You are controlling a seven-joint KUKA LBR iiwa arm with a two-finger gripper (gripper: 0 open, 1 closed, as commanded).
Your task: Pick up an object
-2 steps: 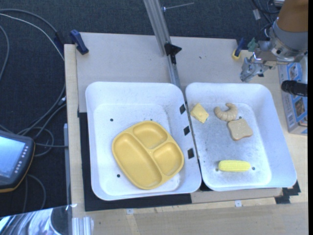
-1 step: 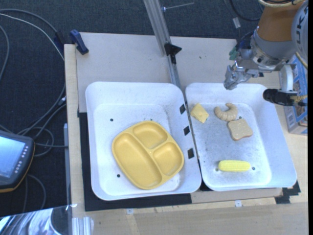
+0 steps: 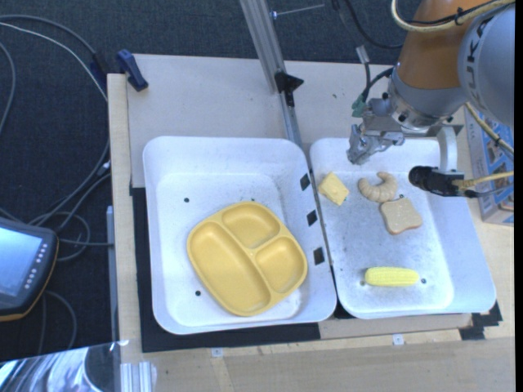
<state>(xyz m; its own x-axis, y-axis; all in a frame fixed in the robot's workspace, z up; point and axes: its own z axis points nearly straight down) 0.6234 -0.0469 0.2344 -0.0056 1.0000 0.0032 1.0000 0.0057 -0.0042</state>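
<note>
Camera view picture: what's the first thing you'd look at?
Probably the big yellow divided plate lying in the left white bin. Next, the grey and orange arm's gripper poised over the right white bin's far edge, above a cheese wedge, a croissant, a toast slice and a corn cob.
</note>
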